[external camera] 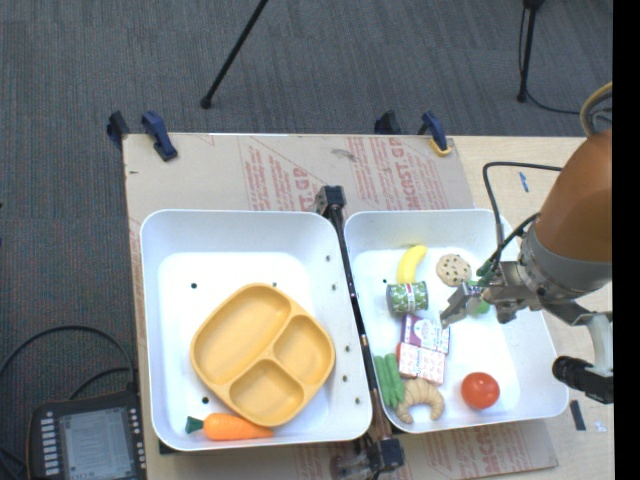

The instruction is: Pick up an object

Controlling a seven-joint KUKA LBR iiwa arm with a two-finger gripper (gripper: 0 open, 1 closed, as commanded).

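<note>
Your gripper (478,301) hung over the right bin (520,393), its fingers parted and holding nothing. Just beside them sat the cookie (454,268) and, below their tips, the carton (424,348). The banana (410,263), can (407,296), tomato (480,390), croissant (421,399) and beans (390,378) shared that bin. The left bin (175,238) held the plate (262,353) and carrot (236,427).

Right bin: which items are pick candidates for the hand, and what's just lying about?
In play: hand, over the right bin; banana, cookie, green can, cartons, tomato, croissant, beans.

Lying about: left bin, yellow tray, carrot, clamps, tripod legs.
</note>
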